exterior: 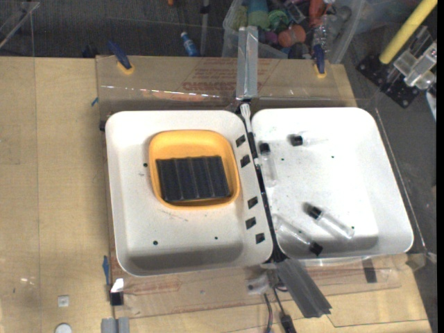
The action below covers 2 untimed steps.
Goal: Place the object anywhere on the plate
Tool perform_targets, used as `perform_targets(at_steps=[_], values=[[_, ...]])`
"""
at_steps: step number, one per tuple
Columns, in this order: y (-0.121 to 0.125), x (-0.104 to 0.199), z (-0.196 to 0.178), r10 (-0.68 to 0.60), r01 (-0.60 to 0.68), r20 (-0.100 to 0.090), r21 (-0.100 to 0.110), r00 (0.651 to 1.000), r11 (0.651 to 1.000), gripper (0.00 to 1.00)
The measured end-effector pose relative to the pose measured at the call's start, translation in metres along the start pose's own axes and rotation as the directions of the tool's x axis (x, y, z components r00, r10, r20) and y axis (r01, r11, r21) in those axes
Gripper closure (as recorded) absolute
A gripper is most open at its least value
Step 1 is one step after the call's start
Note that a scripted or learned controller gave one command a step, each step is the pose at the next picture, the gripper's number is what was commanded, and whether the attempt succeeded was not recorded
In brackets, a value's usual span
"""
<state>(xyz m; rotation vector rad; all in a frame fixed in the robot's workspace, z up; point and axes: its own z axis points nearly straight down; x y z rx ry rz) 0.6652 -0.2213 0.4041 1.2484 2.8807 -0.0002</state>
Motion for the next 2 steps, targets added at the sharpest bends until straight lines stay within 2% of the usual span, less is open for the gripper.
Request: perform_targets(at_steps=[1, 2], values=[[-0.0004, 0.0009, -0.0328, -0.144, 0.144, 0.006, -0.003, 0.990, 0.990, 1.00], [-0.0023, 0.0034, -0.0242, -0.208, 0.208, 0.001, -0.001, 0.978, 0.978, 1.00]])
